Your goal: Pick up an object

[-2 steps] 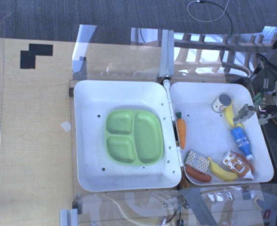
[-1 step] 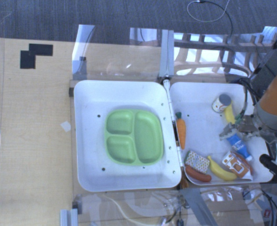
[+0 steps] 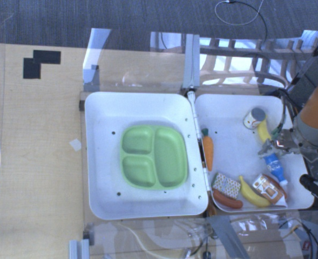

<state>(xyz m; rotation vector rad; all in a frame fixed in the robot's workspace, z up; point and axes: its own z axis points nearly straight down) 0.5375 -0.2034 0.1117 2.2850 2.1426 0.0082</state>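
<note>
- Firstly, two white bins are seen side by side on the bench; the left bin [image 3: 96,161] holds a green divided plate [image 3: 154,157] near its middle, with bare white floor all around the plate up to the rims.
- The right bin [image 3: 226,120] is more crowded: its things are gathered along the left wall, the near edge and the right side, while the middle and the far-left part of its floor are left bare.
- A toy carrot [image 3: 207,150] is laid beside the left wall of the right bin, close to the ridge between the two bins.
- Along the near edge a checkered packet [image 3: 226,185], a red sausage [image 3: 227,199], a banana [image 3: 252,193] and a wrapped snack [image 3: 268,186] are crowded together, touching or nearly touching.
- A small cup [image 3: 253,117] is placed toward the far right of the bin, with a yellow piece [image 3: 263,129] just beside it.
- The arm [image 3: 315,117] is reached in from the right, over the right rim of the right bin.
- The gripper [image 3: 277,143] is seen low above the right side of this bin, between the yellow piece and a blue-and-white bottle [image 3: 276,168], which is lying just below it.
- It cannot be told how far the gripper is spread, nor whether something is pinched by it; the contact with the bottle cannot be judged either.
</note>
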